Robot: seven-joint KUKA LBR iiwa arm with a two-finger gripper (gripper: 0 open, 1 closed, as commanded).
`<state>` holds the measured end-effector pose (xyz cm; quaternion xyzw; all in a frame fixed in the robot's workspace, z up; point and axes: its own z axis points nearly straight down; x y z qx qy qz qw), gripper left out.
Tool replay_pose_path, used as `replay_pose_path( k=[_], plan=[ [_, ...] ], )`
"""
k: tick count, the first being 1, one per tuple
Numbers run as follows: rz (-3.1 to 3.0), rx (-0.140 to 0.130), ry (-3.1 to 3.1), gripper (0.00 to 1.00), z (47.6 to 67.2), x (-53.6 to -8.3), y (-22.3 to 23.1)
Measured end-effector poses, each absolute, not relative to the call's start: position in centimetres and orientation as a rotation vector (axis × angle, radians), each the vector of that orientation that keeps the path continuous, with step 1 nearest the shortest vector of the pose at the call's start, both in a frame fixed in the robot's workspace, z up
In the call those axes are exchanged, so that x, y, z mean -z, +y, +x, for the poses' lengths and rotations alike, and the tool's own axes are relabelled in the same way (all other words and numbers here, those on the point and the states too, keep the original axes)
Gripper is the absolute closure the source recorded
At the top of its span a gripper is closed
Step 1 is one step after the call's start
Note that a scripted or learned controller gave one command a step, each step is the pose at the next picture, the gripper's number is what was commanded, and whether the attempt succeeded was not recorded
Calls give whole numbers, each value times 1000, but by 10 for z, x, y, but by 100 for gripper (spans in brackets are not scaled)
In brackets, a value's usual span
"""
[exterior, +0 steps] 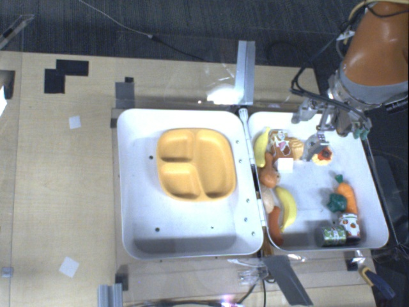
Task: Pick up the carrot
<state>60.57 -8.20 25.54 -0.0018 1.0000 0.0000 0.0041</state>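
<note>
While hanging over the far end of the right bin [377,190], reaches in from the right: grey arm [377,43] with orange band. Left bin [137,229]: a yellow sectioned plate [193,163]. Along the right bin's left wall, two bananas [287,206] among other small items. Near its right wall, carrot [347,195], lying free beside a green piece [337,203]. Gripper [317,141]: poised well above the carrot; fingers too indistinct to judge, cannot tell.

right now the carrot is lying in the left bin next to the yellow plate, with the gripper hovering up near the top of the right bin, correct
Not quite: the camera view shows the carrot in the right bin, by its right wall. The yellow plate sits alone in the left bin. The gripper placement is right.
</note>
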Motion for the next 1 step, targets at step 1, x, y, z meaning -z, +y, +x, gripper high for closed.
replay_pose_path(
  k=[1],
  plan=[
    [152, 4, 3130, 0, 576, -252, -160]
  ],
)
